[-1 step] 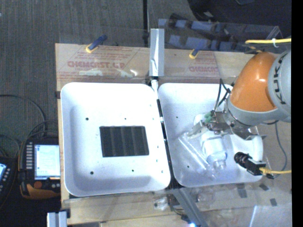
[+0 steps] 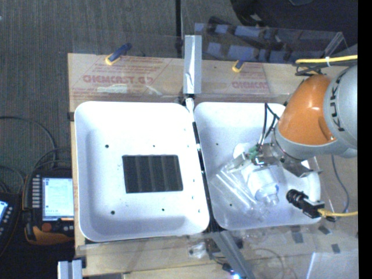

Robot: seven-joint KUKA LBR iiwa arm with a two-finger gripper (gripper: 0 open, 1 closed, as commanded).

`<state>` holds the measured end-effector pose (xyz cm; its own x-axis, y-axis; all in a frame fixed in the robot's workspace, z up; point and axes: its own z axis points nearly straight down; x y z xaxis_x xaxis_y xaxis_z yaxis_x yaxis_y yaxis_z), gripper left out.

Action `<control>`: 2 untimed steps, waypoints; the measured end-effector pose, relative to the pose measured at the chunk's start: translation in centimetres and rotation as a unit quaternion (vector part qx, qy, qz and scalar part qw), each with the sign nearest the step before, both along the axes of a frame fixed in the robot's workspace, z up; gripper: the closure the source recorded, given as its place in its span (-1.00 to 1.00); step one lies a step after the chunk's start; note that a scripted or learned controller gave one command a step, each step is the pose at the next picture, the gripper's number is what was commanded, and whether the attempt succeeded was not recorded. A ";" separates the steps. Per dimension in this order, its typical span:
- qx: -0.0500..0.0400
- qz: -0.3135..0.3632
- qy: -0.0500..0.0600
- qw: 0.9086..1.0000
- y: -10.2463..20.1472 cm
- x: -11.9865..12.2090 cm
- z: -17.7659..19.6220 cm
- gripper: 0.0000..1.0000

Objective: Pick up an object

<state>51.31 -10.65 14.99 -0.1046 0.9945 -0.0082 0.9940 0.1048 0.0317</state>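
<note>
Arm (image 2: 336, 118) reaching in from the right, grey with that orange band above the wrist, and it's leaning low over the right-hand shallow white bin (image 2: 226, 124). The two-finger gripper (image 2: 257, 157) is down at the middle of that bin, right on the upper edge of a clear, crumpled plastic bottle (image 2: 263, 188). The bottle lies on its side on the bin floor, running from the gripper towards the bin's near right corner. Open or closed? Cannot tell from here: the wrist and the glare off the plastic hide it, and nothing can be seen gripped. Just left of the bottle and touching it is a patch of transparent plastic wrapping (image 2: 229, 178). It's so glassy that where one ends and the other begins is hard to make out.

Over to the left-hand shallow white bin (image 2: 93, 129), pressed up against its neighbour: one thing in there, a dark ribbed rectangular mat (image 2: 152, 173) lying flat in the middle, well apart from the gripper.

Both bins sit on a brown board bench (image 2: 133, 77).
</note>
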 end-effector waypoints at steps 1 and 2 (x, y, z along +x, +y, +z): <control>-0.003 0.096 0.007 0.995 -3.9 7.1 -5.8 -1.00; 0.002 0.010 0.016 1.000 -1.4 5.0 6.4 -1.00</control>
